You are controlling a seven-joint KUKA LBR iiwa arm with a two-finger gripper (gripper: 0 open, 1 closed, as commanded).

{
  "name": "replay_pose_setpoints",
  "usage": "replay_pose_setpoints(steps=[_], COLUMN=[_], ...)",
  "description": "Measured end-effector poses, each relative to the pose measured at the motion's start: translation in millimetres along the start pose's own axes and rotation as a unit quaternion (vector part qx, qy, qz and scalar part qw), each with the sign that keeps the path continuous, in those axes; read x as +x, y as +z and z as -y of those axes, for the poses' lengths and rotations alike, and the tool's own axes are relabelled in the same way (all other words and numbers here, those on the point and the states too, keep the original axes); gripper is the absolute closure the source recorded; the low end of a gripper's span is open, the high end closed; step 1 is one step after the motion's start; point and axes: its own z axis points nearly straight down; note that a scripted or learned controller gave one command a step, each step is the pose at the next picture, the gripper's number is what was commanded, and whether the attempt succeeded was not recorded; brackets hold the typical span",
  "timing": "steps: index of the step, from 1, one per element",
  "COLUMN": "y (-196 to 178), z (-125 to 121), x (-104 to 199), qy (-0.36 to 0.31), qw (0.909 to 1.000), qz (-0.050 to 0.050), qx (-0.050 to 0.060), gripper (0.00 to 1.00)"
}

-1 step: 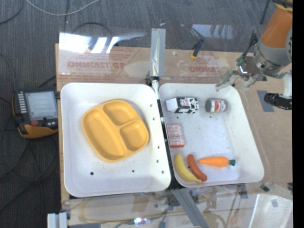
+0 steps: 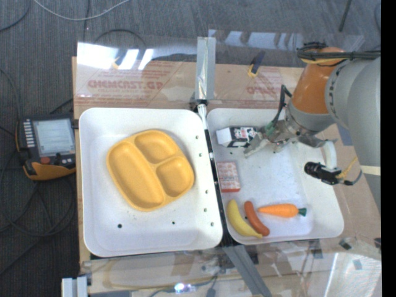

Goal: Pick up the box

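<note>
Box [image 2: 236,135] label blurred, perhaps unreadable

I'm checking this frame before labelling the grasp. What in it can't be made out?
- Tool: in the camera view, too small and blurred to tell how it stands, or whether it touches the box.
- Box: its printed label is too small to read.
- Small red-and-white packet: print unreadable, too small.
- Arm: cut off by the right edge of the view.
</note>
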Motion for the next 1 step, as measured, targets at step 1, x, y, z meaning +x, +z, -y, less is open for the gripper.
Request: replay_pose_setpoints(steps=[1], y=[1.6], z=[-10.6], x=[60.1], qy=[0.067], qw=[0.9977], qz=[0.002], qx=[-0.008], gripper=[0.00])
